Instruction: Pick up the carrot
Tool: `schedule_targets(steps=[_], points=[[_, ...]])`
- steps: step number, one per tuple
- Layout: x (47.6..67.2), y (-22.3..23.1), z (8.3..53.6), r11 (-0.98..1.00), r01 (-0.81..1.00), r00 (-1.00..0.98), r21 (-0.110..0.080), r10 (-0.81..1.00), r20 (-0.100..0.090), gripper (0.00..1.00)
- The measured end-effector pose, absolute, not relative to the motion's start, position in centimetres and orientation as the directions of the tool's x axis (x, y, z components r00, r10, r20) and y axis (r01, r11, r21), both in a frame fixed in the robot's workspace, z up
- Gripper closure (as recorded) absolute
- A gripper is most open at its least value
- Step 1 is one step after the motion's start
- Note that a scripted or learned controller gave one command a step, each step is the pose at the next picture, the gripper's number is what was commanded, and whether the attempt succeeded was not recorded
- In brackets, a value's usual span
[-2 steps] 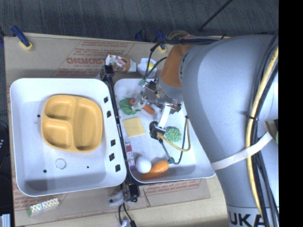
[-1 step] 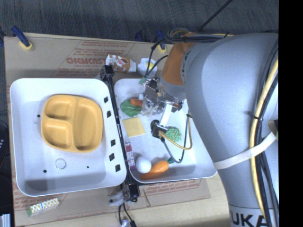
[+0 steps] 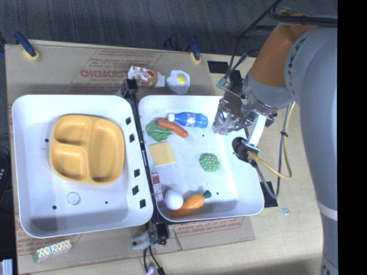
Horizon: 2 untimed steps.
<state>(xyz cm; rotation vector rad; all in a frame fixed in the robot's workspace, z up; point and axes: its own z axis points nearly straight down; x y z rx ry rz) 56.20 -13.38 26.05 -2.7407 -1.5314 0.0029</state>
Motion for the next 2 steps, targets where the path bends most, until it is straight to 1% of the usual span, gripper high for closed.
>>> schedule_targets(steps=[1,2], points=[[56.2,-13.3,26.0,-0.524,0.852,0.524,-0.004,0.852,-0.001,0.00],[48.6,-9.7,14.6,-0.455,0.890,0.455,-0.008,0.890,-0.001,0.00]])
